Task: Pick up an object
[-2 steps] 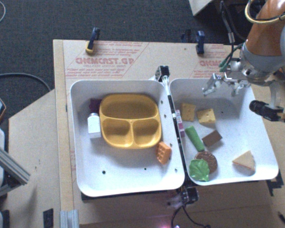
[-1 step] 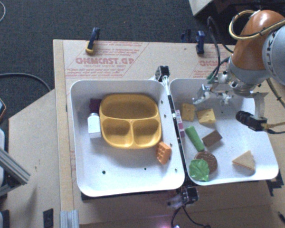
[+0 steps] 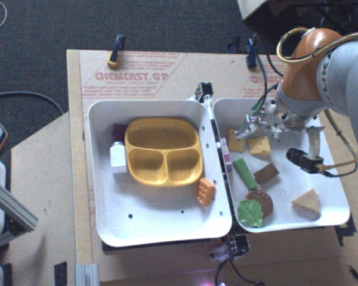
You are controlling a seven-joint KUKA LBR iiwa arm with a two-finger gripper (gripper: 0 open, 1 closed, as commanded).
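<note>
A: While the arm is reached in from the right over the right bin, where is the gripper placed?

B: It is seen low over the far left part of that bin. Whether anything is gripped, or how the hand is set, cannot be told from this slanted view.

A: Which object is judged nearest?

B: The yellow cheese block, which is found just on the near side of the gripper, almost under it. A smaller tan cube is set just to its left, against the bin wall.

A: And the others?

B: The green stick is laid nearer still, its long axis run from far-left to near-right. The brown block is beside it, the pale wedge well apart at near right. 2 round pieces are at the near edge.

A: What is the move turned on?

B: A short shift toward the near side, then a descent, is judged enough for the yellow block.
</note>
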